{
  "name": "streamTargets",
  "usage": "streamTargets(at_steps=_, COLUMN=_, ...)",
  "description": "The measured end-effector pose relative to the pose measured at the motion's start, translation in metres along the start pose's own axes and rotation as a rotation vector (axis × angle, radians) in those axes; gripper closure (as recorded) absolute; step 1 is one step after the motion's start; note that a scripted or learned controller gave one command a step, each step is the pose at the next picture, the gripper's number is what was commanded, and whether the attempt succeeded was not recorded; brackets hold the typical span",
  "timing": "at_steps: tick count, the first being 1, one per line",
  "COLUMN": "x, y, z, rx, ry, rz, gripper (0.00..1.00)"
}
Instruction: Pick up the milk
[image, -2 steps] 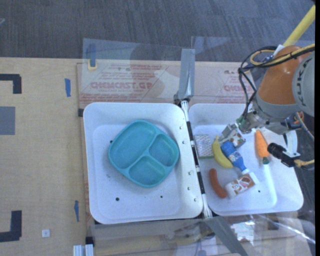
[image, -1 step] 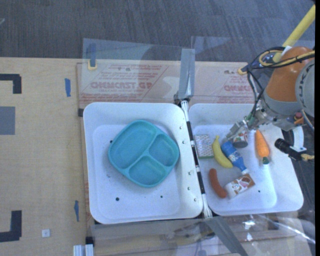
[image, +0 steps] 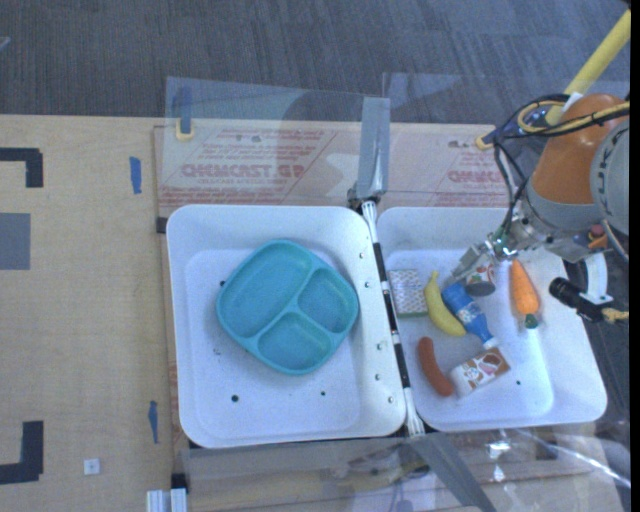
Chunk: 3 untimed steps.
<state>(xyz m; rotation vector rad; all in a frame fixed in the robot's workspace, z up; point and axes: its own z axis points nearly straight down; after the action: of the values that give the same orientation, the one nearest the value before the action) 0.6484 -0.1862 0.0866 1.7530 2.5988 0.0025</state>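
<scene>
Hovering over the right bin (image: 570, 400), the gripper (image: 478, 270) hides its finger spread above the milk (image: 480, 371).

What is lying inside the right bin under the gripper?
The right bin holds a banana, blue bottle, carrot, sausage, milk carton and a checked packet. The gripper covers the bottle's top end.
</scene>
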Motion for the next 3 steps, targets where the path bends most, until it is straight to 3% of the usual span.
streamTargets(at_steps=1, x=0.033, y=-0.004, z=-0.001, rx=0.002, ry=0.003, rz=-0.046, gripper=0.00)
streamTargets(at_steps=2, x=0.030, y=-0.003, z=-0.013, rx=-0.006, ry=-0.001, rz=-0.042, gripper=1.00)
streamTargets(at_steps=3, x=0.102, y=-0.046, z=-0.031, rx=0.003, ry=0.006, rz=-0.296, gripper=1.00)
